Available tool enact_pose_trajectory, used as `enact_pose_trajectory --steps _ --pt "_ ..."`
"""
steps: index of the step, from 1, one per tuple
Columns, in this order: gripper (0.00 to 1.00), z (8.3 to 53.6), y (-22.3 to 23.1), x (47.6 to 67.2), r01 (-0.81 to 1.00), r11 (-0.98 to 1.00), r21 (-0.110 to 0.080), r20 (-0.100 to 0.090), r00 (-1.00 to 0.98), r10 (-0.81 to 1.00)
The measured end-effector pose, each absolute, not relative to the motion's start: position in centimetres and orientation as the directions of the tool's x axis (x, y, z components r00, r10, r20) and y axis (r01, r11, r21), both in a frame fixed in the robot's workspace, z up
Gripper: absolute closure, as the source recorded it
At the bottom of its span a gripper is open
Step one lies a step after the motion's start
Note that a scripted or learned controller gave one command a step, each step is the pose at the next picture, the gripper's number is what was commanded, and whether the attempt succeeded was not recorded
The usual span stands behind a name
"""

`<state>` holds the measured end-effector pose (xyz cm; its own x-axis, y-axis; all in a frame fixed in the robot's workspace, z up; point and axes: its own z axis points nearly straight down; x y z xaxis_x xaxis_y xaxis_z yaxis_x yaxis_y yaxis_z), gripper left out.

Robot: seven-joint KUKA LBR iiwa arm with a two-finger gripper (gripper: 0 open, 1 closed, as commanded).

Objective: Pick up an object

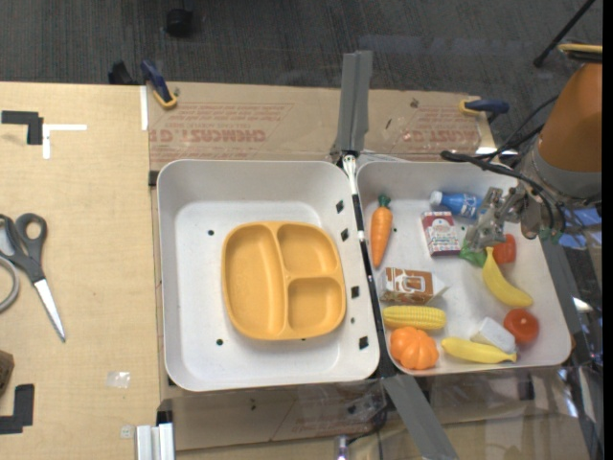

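We see the gripper low over the right bin, near a green toy, a red toy and a banana. We cannot tell the state of the fingers; nothing shows between them. To do this step well, we think they must come straight down on one toy, away from its neighbours.

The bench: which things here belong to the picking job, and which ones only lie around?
Job: gripper, right bin with carrot, corn, bananas, tomato, small pumpkin, cartons.

Lying about: scissors, yellow divided plate in left bin, clamps.
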<state>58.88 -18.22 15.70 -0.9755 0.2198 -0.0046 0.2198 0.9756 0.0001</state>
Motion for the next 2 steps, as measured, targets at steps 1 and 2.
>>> enact_pose_trajectory --steps 1,2 --pt "1.00 20.8 -10.4 54.8 0.358 0.934 0.001 -0.002 -0.934 0.358" --pt "1.00 10.6 -12.5 59.8 0.296 0.955 0.000 -0.002 -0.955 0.296"
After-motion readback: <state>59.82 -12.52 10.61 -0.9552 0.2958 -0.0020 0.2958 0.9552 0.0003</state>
